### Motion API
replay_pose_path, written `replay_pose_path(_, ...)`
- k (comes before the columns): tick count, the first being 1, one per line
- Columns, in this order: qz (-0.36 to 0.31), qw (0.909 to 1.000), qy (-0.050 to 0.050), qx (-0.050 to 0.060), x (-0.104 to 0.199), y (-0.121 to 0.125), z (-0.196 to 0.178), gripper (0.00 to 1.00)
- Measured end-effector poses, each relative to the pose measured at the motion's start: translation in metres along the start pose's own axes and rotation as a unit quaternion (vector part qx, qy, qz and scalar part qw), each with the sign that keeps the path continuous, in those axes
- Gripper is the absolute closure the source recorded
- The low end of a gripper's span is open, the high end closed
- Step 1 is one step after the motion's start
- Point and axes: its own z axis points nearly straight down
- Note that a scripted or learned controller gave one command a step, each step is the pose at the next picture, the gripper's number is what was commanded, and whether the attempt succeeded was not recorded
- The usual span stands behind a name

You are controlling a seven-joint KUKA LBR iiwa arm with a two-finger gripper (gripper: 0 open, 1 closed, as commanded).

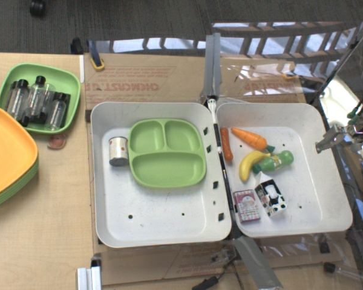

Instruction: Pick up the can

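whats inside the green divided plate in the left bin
Nothing: all three compartments of the green divided plate look bare. The can lies beside it. The bin floor beneath the plate is covered.

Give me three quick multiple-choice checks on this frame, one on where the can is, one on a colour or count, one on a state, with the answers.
1. Where is the can?
A. In the left bin, just left of the green divided plate
B. In the right bin, beside the banana
C. On the orange plates outside the bins

2. How many compartments does the green divided plate have?
A. Two
B. Three
C. Five

3. How does the can lie?
A. Upright on the plate
B. Held in the fingers
C. On its side on the floor of the left bin

Answers: 1 A, the can sits between the bin's left wall and the plate's edge. 2 B, two small sections above one long one. 3 C, its round end faces up the view and nothing grips it.
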Motion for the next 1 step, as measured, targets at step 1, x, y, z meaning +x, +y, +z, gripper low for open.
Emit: replay_pose_path(1,-0.107,0.9943,-0.001,-0.002,0.0058,0.1097,0.0903,0.00)
